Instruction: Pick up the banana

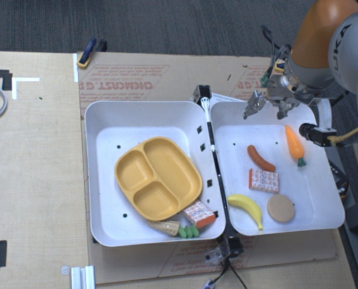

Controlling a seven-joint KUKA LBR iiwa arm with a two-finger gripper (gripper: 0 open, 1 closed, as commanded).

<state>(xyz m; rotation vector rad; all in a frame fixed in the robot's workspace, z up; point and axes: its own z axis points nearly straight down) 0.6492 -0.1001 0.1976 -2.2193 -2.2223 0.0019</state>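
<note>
The yellow banana lies in the right bin near its front left corner, curved, with its tip toward the front. My gripper hangs over the far edge of the right bin, well behind the banana. Its two fingers stand apart with nothing between them, so it is open.
In the right bin with the banana lie a red sausage, a red-and-white packet, a tan round disc and an orange carrot. The left bin holds a yellow divided plate and small food pieces.
</note>
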